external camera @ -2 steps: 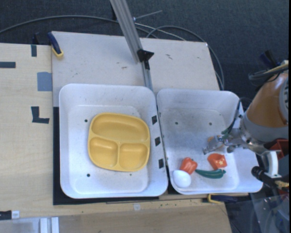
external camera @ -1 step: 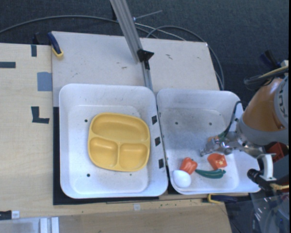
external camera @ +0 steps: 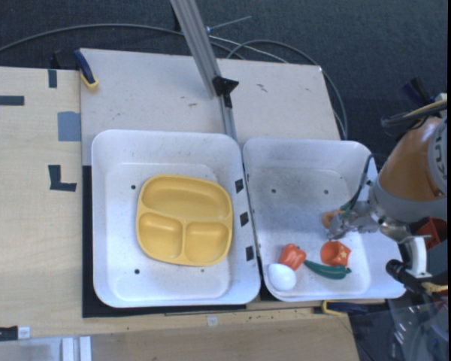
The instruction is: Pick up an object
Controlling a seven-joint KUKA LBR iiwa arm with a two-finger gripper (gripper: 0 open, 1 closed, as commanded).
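In the right bin (external camera: 301, 171), several small toy foods lie near the front: a white egg (external camera: 282, 277), a red pepper (external camera: 292, 256), a green chili (external camera: 328, 270) and a red-orange tomato-like piece (external camera: 335, 253). A small orange item (external camera: 329, 218) lies just beside my gripper (external camera: 344, 224). The gripper is low over the right side of that bin, directly above the tomato-like piece and touching or almost touching the small orange item. The grey arm with its orange band (external camera: 410, 171) reaches in from the right.
A yellow divided plate (external camera: 184, 219) lies in the left bin (external camera: 113, 201). A slanted metal rail (external camera: 199, 36) runs down to the gap between the bins. Cables loop over the board behind the bins.
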